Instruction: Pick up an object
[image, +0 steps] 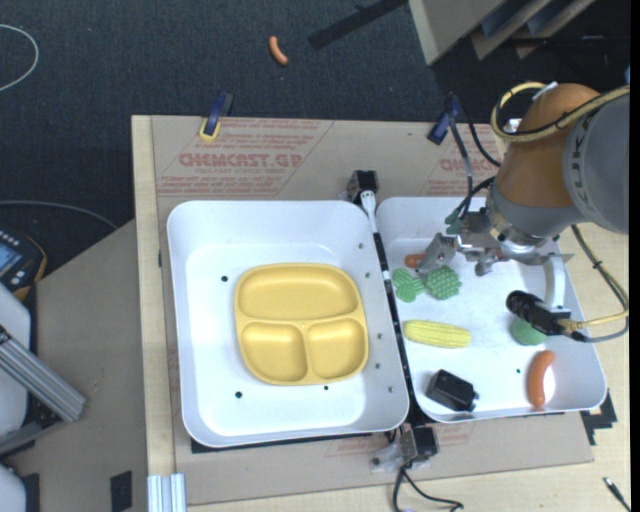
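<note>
My gripper (461, 258) hangs over the back left part of the right bin (580, 372), with its fingers (437, 253) spread open and nothing between them. Just below and in front of it lie two green knobbly toy vegetables (443, 284), side by side. A small orange piece (413, 262) sits to the left of the fingers. Further forward in the same bin are a yellow corn cob (436, 334), a black block (451, 390), a red-orange sausage (540, 379) and a green piece (527, 332) partly under a black cable part.
The left bin (200, 250) holds a yellow divided plate (300, 322). A black divider clip (362, 185) sits between the bins at the back. The grey and orange arm (545, 150) covers the right bin's back right corner. Cables trail along the right side.
</note>
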